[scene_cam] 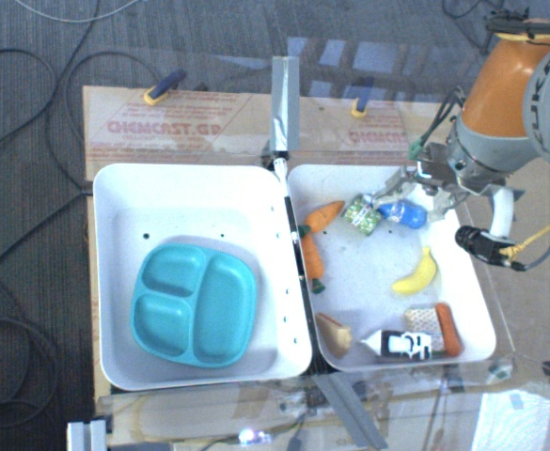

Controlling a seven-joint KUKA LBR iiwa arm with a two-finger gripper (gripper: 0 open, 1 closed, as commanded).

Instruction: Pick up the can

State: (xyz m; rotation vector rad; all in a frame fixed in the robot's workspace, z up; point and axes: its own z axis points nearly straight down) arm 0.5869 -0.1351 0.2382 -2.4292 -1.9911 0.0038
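Over the right bin (pixel 486 318), near its far edge, the hand (pixel 387 198) reaches in from the right, its fingers closed narrowly around a small green patterned can (pixel 360 214), just beside a blue object (pixel 406 214). Nearby lie a carrot (pixel 323 216), a banana (pixel 417 275), and a black-and-white bottle (pixel 401 344). A teal divided plate (pixel 196 303) sits in the left bin (pixel 115 214).

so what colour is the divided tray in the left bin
Turquoise blue, plain with no pattern; the tray shows clearly in the camera view.
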